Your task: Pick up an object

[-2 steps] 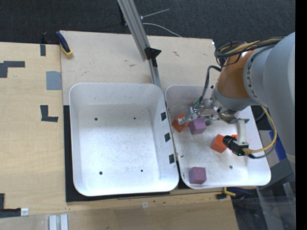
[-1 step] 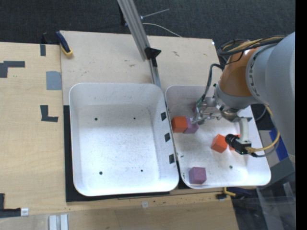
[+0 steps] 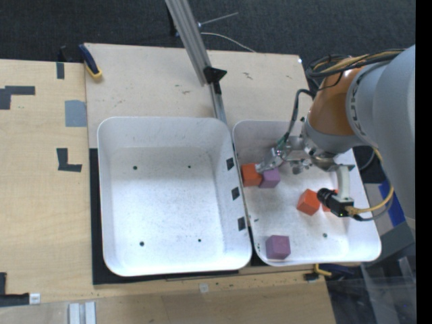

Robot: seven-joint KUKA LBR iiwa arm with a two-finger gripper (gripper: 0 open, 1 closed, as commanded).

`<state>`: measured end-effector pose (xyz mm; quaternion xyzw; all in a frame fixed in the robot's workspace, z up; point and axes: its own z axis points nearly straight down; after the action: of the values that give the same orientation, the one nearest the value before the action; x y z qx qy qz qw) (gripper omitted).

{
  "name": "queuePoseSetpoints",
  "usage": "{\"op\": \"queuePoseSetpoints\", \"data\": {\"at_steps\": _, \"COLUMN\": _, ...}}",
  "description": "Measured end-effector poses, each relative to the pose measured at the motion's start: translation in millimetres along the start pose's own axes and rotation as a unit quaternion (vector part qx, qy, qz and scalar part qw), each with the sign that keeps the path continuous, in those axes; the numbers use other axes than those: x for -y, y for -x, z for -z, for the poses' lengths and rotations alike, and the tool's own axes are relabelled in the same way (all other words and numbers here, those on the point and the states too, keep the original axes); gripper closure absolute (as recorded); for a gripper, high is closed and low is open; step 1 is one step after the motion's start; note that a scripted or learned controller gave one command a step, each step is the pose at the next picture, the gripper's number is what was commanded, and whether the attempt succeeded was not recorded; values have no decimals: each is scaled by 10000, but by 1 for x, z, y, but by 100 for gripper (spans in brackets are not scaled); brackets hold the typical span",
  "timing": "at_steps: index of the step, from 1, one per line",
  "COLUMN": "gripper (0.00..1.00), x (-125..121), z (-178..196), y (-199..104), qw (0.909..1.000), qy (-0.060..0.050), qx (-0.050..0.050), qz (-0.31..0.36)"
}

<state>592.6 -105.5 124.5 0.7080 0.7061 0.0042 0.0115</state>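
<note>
The right bin (image 3: 358,248) holds several small cubes. An orange cube (image 3: 250,175) and a purple cube (image 3: 271,178) touch each other near the bin's left wall. A second orange cube (image 3: 308,202) lies mid-bin, and a second purple cube (image 3: 277,246) sits near the front edge. My gripper (image 3: 284,155) hangs low in the right bin, just above and to the right of the touching pair, close to the purple one. No cube is visibly lifted off the floor.
The left bin (image 3: 108,181) stands beside the right one, their walls meeting near the touching cubes. A slanted metal rail (image 3: 192,39) runs down to the bins' shared back corner. The arm's orange band (image 3: 334,106) and cables overhang the right bin's back right.
</note>
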Motion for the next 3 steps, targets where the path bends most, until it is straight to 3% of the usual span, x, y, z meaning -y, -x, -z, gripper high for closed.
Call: {"op": "queuePoseSetpoints", "data": {"at_steps": 3, "gripper": 0, "x": -4, "z": -13, "y": 1, "qw": 10000, "qy": 6, "qx": 40, "qz": -24}}
